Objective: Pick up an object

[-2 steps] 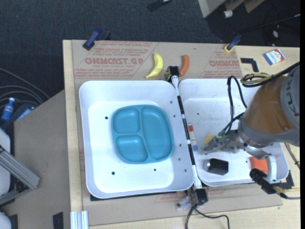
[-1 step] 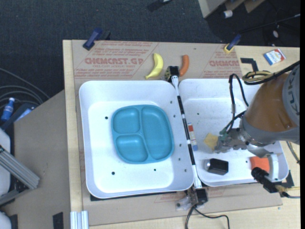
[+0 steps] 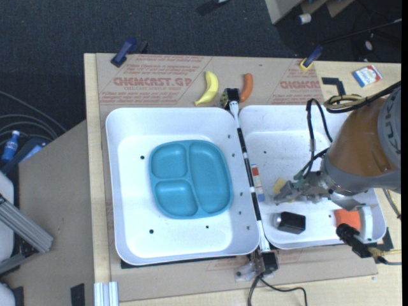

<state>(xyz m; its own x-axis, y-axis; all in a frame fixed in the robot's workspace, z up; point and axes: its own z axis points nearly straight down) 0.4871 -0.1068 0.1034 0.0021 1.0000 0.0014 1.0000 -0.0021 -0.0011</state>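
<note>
- We see two shallow white bins side by side on the bench: the left bin [image 3: 124,190] and the right bin [image 3: 280,123].
- In the left bin lies a blue divided plate [image 3: 190,178], roughly at its centre, with three compartments.
- The arm [image 3: 366,148] reaches in from three o'clock, its orange band over the right bin's far side.
- The gripper [image 3: 288,195] sits low inside the right bin, pointing toward nine o'clock; we cannot tell how far its pincer is spread, nor whether anything is caught in it.
- A small yellow object [image 3: 279,185] lies just beside the gripper tip, at about eleven o'clock from it; whether they touch we cannot tell.
- A black block [image 3: 290,222] rests on the bin floor at six o'clock from the gripper, near but apart.
- An orange-red object [image 3: 348,217] lies in the right bin at about four o'clock from the gripper, partly under the arm.
- Outside the bins, at twelve o'clock on the bench, a banana [image 3: 208,88] and an orange carrot-like piece [image 3: 246,86] lie near each other.
</note>
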